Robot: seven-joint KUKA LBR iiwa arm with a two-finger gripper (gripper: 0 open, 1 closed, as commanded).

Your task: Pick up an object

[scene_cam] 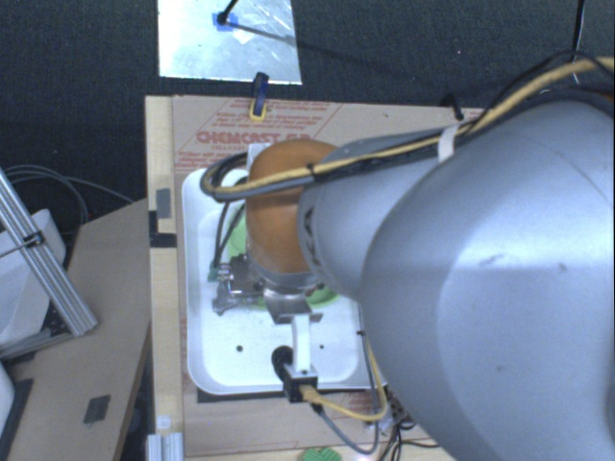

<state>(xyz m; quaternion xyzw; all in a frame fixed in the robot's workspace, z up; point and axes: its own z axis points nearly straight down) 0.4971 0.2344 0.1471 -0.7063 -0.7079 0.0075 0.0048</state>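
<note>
With the arm (461,257) covering the bin (207,353) and its jaws' state impossible to tell, the green object (233,243) beside the wrist may slip the grasp.

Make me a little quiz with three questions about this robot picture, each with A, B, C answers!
1. Where is the grey robot arm reaching?
A. Over the shallow white bin
B. Over the shiny silver sheet at the top
C. Over the dark carpet at the left

2. What colour is the band above the wrist?
A. Blue
B. Orange
C. Pink

3. How does the yellow cable lie?
A. Coiled on the floor
C. Cut in two pieces
B. Running along the arm

Answers:
1 A, the wrist hangs straight above the white bin.
2 B, the rounded band above the wrist looks orange.
3 B, the cable follows the arm from the upper right down to the orange band.
</note>
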